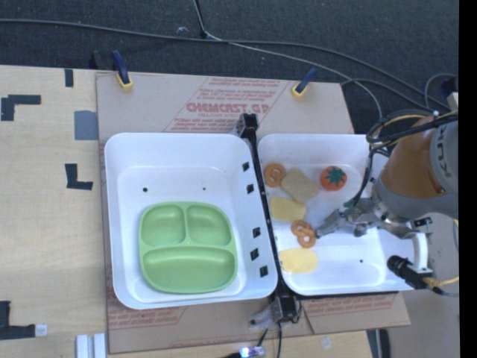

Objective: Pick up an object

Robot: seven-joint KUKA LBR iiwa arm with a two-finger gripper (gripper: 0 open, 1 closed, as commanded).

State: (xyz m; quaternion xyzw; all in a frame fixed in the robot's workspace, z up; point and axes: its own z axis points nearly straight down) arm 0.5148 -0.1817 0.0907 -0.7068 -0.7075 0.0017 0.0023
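The right bin (350, 271) holds several toy foods: an orange pretzel ring (274, 174), a tan bread slice (299, 186), a red tomato (334, 177), a pale yellow slice (286, 209), a second pretzel ring (303, 233) and a yellow oval piece (298, 260). My gripper (323, 228) reaches in from the right, low inside this bin. Its tip sits just right of the second pretzel ring, close to it or touching it. Nothing is visibly lifted.
The left bin (119, 200) holds a green divided plate (187, 246). A black divider with clips (257, 200) runs between the bins. The arm's grey and orange wrist (414, 177) hangs over the right bin's right edge, with cables behind it.
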